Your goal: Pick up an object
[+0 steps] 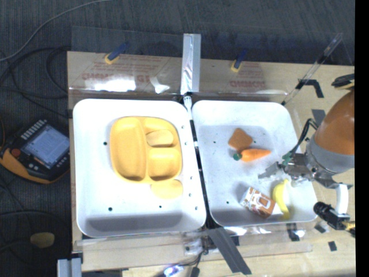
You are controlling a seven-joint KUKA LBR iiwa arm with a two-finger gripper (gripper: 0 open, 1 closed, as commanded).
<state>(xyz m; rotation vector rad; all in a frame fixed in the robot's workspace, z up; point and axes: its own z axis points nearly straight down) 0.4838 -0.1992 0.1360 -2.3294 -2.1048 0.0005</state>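
The right bin point(222, 180) holds an orange wedge point(240, 138), a toy carrot point(253, 153) just below it, a small orange-and-white box point(258, 202) and a yellow banana point(281, 198) beside the box. My gripper point(286, 169) hangs low at the bin's right side, just above the banana's upper end and right of the carrot. Nothing is visibly held in it. The orange band of the arm point(340, 133) rises behind it at the frame's right.
In the left bin point(86, 212) lies a yellow divided tray point(134, 154) with a tan bun point(160, 138) in one compartment, and a pale yellow disc point(167, 187) below it. A raised rim point(196, 160) separates the bins. A handheld pendant point(40, 149) lies off the bench at left.
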